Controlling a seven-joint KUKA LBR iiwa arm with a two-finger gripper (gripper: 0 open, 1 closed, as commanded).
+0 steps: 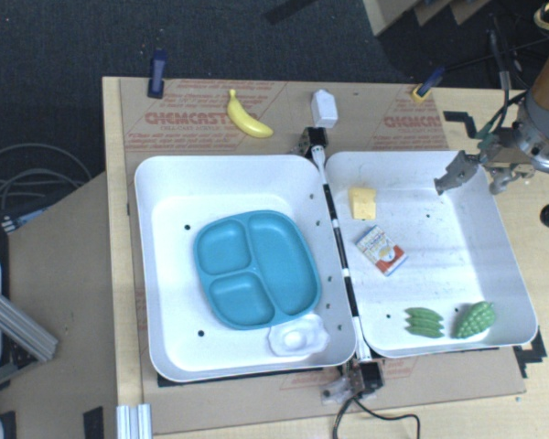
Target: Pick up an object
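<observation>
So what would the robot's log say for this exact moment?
phase: approach | hand: above right bin far edge, holding nothing | right bin: yellow block, small box, two green items

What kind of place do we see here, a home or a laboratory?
Probably a robot laboratory: two white bins on a bench covered with cardboard, toy food such as a banana, and loose cables on dark carpet.

Both white bins [165, 245] look like smooth, faintly glossy plastic. The blue divided plate [254, 268] is matt plastic, the banana [247, 117] glossy and plastic-looking. The tabletop [192, 117] is printed brown cardboard, dull and flat. The hand [480, 167] looks like grey metal.
</observation>
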